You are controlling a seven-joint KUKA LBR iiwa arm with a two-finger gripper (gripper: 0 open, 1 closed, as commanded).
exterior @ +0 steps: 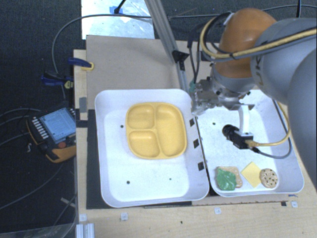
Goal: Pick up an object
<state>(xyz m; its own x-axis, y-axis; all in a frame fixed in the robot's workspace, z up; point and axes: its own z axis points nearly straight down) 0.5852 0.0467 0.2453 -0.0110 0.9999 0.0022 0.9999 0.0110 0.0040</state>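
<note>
In the camera view the right bin [282,128] holds three small things along its near edge: a green piece lying on a slice of toast [227,178], a yellow cheese slice [251,174] and a round cookie [268,178]. The left bin [111,177] holds a yellow three-compartment plate [155,130]. My gripper [199,102] hangs under the orange-banded wrist at the far left of the right bin, close to the wall between the bins. It is well behind the three food pieces and beside the plate's right edge. Nothing shows in its grasp.
A brown board [129,63] lies behind the left bin, with a slanted grey pole [163,24] rising over it. Blue clamps [64,78] and a handheld controller [54,133] sit off the bench at left.
</note>
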